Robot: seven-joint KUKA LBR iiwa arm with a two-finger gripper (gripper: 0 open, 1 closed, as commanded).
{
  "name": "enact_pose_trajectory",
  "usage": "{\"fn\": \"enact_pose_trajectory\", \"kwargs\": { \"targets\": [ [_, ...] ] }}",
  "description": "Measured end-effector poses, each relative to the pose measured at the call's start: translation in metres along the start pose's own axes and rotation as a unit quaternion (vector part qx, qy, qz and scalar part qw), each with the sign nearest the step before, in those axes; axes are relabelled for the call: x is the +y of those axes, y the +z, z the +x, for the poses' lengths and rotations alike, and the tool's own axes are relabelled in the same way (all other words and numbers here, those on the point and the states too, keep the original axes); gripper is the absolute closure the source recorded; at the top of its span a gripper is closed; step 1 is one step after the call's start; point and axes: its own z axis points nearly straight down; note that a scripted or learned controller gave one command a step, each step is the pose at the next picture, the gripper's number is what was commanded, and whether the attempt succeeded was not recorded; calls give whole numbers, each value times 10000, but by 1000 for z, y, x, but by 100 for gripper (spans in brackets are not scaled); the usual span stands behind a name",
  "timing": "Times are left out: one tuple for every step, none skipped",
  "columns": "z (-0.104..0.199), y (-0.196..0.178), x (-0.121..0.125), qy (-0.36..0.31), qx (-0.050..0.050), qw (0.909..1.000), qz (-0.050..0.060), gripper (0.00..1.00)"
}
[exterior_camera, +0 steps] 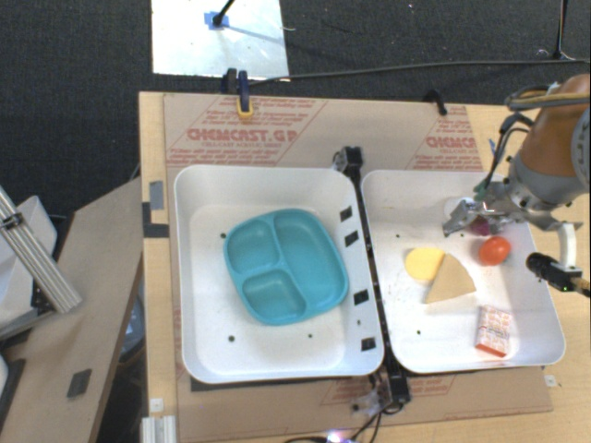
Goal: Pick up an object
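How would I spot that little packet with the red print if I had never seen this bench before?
Start at the right bin, the one the arm reaches over. Go to its near right corner, below the tan wedge and the red ball. The small packet lies there alone, the one flat rectangular thing, white with red print.

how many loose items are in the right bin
4: a yellow round piece left of centre, a tan wedge touching it, a red ball by the hand, a small packet near the front. The hand may hide more.
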Motion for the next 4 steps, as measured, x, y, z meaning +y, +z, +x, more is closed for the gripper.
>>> {"fn": "enact_pose_trajectory", "kwargs": {
  "targets": [
    [1,43,0,2,-2,10000,-3,0],
    [0,29,2,-9,-15,10000,-42,100],
    [0,-35,-2,-2,-14,10000,-46,100],
    [3,-79,-2,-10,-14,10000,-47,100]
  ]
}}
